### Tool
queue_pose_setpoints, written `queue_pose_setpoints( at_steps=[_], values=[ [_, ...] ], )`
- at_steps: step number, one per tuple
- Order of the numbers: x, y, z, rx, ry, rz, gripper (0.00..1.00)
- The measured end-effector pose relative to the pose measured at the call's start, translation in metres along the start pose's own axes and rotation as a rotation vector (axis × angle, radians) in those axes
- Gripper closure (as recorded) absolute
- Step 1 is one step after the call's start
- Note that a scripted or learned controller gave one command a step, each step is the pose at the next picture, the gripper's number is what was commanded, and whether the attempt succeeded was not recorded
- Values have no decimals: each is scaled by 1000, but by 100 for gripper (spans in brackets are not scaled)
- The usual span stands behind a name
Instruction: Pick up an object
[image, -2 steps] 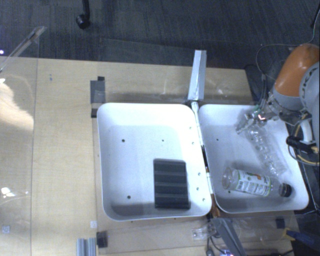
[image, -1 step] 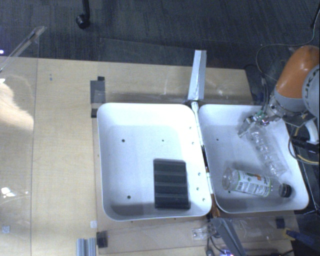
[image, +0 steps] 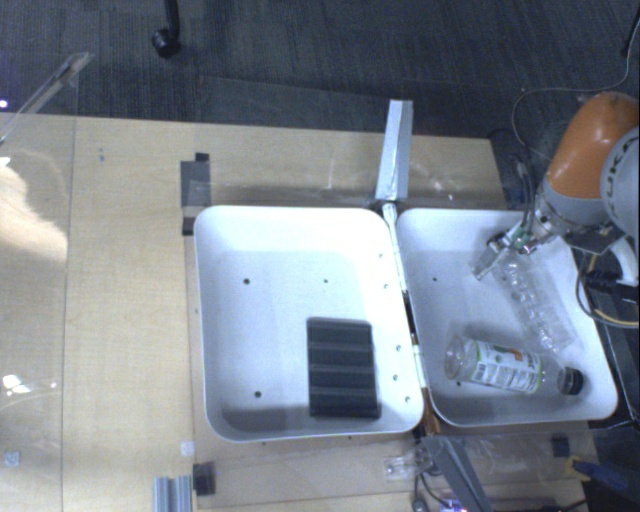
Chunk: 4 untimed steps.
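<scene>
Pincer (image: 497, 254) hangs over the right bin (image: 440, 300), near a clear bottle (image: 500, 365).

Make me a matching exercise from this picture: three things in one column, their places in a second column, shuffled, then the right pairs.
Things:
1. ridged black rectangular block
2. clear plastic bottle with a green-and-white label and dark cap
3. two-finger gripper

Places:
A. lying on its side at the near end of the right bin
B. over the far part of the right bin
C. flat in the left bin, toward its near edge

Pairs: 1-C, 2-A, 3-B
</scene>
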<state>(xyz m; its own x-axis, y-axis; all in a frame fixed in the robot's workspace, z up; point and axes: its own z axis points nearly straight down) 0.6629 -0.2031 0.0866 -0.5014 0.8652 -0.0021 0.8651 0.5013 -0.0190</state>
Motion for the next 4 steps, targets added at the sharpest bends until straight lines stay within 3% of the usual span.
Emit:
queue_pose_setpoints(
  at_steps=[1, 2, 3, 4],
  values=[
    [7, 2, 0, 7, 1, -206, 0],
    [12, 7, -11, -1, 5, -210, 100],
    [40, 24, -78, -26, -16, -832, 100],
    [67, 29, -99, -24, -17, -1110, 100]
  ],
)
